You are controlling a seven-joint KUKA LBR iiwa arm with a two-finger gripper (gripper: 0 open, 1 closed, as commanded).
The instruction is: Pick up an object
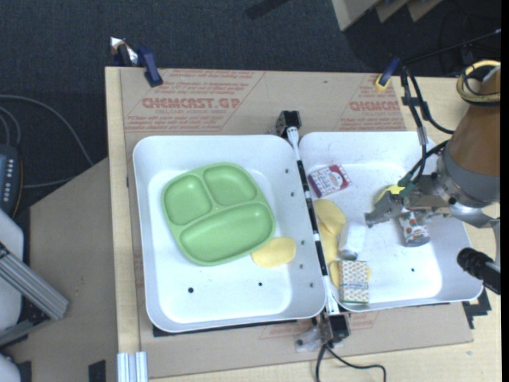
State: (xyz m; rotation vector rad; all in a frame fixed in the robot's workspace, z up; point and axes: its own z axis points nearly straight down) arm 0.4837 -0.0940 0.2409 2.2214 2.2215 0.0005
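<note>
Camera view has the two-finger gripper (pixel 385 210), finger state unclear, low beside a small red-patterned can (pixel 413 230), pre-grasp; next, centre over it.

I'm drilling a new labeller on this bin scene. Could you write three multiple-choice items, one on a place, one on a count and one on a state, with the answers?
1. Where does the green plate lie?
A. in the left bin
B. in the right bin
C. on the cardboard outside the bins

2. How many compartments does the green plate have?
A. two
B. three
C. five

3. Where is the hand at this moment?
A. over the left bin
B. outside both bins
C. over the right bin

Answers:
1 A: it rests on the floor of the left bin.
2 B: two small wells sit above one long well.
3 C: it hangs over the right bin, beside a small can.
</note>
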